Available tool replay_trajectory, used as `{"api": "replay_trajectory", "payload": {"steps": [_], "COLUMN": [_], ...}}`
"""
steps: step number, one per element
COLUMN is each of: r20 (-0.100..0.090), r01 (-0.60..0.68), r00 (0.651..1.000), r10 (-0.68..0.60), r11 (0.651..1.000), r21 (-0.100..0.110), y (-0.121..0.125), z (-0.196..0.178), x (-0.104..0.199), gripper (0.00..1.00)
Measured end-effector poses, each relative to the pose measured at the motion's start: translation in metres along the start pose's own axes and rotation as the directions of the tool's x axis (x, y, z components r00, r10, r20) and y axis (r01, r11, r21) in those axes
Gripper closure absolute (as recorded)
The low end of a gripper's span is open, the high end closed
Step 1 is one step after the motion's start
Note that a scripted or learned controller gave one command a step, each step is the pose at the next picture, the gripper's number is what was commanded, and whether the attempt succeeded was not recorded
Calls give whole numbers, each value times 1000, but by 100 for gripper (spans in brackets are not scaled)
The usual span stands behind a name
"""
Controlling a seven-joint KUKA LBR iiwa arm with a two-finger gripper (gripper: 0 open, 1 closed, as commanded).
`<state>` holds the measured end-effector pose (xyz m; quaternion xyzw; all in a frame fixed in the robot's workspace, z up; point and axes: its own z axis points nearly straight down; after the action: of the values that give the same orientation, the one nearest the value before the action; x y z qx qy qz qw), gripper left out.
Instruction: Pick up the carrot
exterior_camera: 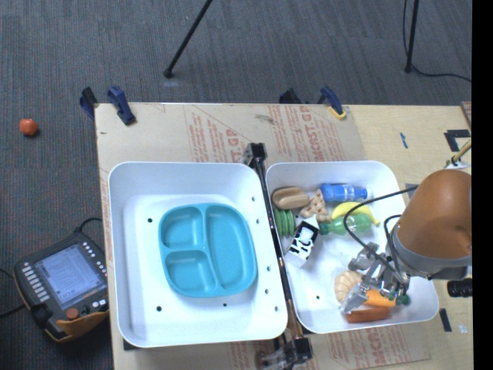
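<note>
Carrot (pixel 373 302): front corner of right bin (pixel 331 324), under gripper (pixel 375 287).
Jaws: closed around carrot, gripping for the lift.

Two bins are set side by side on the bench (pixel 223 133). In the left bin (pixel 123 206) a divided tray (pixel 208 249) is laid near the middle. In the right bin (pixel 323 322) a cluster of items is gathered along the far side: a bottle (pixel 343 192), a banana (pixel 356 213) in front of it, and a bread roll (pixel 290 198) to their left. Near the bin's front right corner the carrot (pixel 375 301) is found, directly under the gripper (pixel 377 284). A teach pendant (pixel 62 284) is placed on the floor, left of the bench.
</note>
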<state>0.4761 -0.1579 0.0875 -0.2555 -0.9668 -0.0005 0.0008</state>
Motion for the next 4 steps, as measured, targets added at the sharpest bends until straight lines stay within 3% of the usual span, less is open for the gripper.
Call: {"api": "replay_trajectory", "payload": {"steps": [1,2,3,4], "r20": [-1,-1,3,0], "r01": [101,268,359,482], "r00": [995,963,933,876], "r10": [-101,-268,-359,-482], "r11": [995,963,933,876], "r21": [0,0,1,0], "y": [45,66,22,44], "z": [0,0,-57,0], "x": [26,38,-1,26], "gripper": [0,0,0,0]}}
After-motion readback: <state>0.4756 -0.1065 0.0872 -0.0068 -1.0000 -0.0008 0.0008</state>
